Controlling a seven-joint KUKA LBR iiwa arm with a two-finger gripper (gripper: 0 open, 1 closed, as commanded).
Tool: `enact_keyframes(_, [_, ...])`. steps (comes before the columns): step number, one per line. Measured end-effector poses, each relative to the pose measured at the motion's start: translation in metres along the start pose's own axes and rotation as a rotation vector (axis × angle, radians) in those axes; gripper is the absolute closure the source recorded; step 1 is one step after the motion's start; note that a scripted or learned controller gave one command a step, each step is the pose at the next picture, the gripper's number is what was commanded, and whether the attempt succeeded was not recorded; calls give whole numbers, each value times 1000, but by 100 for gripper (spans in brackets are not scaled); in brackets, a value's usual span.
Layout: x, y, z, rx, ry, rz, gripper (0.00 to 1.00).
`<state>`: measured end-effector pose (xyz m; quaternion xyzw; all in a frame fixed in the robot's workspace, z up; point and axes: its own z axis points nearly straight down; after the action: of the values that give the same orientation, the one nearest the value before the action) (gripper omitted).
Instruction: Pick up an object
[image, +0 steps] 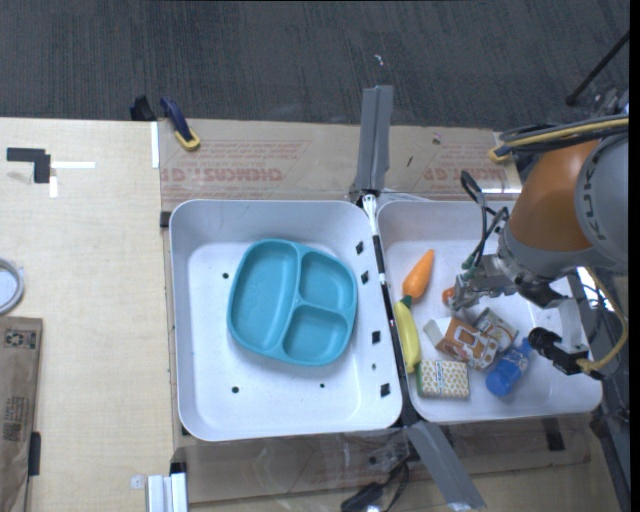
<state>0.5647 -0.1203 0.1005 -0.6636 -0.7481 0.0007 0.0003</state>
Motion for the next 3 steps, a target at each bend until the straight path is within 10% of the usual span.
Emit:
enact_keyframes(1, [0, 0, 0, 0, 0, -1, 0])
enact_keyframes(2, [-1, 0, -9, 1, 0, 3, 100])
enact_keyframes(3, [-1, 0, -9, 1, 0, 3, 0])
